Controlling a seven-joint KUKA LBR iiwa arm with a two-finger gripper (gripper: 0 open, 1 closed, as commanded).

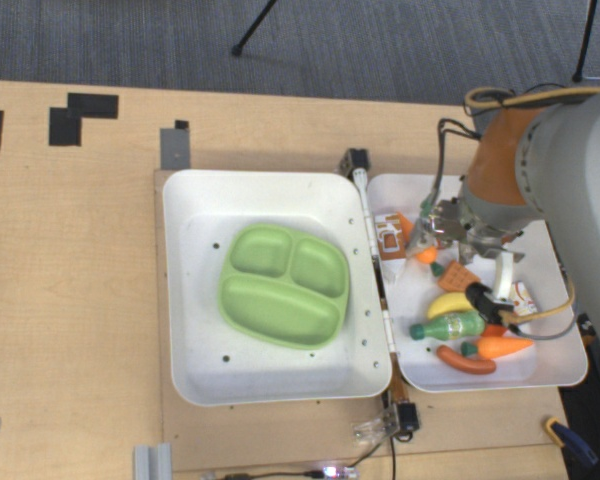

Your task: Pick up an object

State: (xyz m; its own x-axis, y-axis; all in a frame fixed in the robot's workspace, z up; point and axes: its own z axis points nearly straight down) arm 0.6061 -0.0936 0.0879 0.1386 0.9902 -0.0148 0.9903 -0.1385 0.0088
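The end effector (458,240), its state impossible to tell, is hovering over the right white bin (560,373), near a green plastic bottle (450,327) lying crosswise, cap pointing left.

We see even, bright overhead light and soft, short shadows. Left of the gripper (458,240), the white bin (195,268) glares mildly; detail is slightly soft.

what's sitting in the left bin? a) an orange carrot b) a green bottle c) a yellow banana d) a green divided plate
d: the green plastic divided plate, with three compartments, lies alone in the middle of the left white bin, while the toy foods such as the yellow banana and orange carrot lie in the right white bin.
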